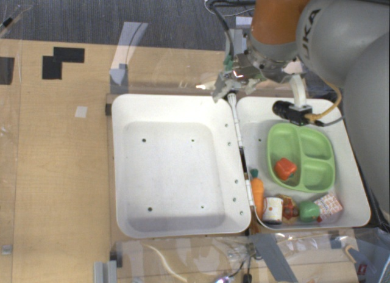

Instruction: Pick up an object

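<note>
Gripper (230,85) at upper centre of frame, above far rim between bins, away from objects; whether claw spread or pressed together, cannot tell; red piece (285,168) sits in green divided tray (301,155), right bin (353,205); carrot (258,195) against divider.

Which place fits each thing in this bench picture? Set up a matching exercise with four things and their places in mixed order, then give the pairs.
Things:
1. red piece
2. carrot
3. green tray
4. gripper

Places:
A. above the far end of the rim between the bins
B. in the right bin
C. in a tray compartment
D. by the right bin's left wall

Pairs: 1-C, 2-D, 3-B, 4-A
</note>
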Robot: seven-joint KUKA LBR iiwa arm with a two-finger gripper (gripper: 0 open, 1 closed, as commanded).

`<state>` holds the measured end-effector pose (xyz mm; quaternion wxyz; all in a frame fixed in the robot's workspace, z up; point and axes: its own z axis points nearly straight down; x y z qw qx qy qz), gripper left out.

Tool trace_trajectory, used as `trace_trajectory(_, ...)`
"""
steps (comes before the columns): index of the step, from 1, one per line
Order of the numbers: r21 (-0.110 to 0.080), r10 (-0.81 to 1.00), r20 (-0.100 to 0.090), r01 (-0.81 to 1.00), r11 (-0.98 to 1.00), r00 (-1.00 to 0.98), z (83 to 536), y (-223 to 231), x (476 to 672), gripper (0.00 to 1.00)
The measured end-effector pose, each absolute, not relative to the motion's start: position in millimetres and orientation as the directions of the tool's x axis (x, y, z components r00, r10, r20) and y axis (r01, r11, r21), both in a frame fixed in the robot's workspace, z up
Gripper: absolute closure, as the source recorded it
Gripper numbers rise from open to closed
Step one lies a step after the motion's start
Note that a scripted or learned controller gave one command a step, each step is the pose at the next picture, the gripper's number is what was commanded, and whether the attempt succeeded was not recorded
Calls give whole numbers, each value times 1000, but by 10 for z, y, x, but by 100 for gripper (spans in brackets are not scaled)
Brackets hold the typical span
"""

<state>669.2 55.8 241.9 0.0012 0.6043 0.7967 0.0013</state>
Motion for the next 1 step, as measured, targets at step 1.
trace_trajectory(1, 3, 1000, 2, 1000, 23, -23, 1943, 1596, 6689, 0)
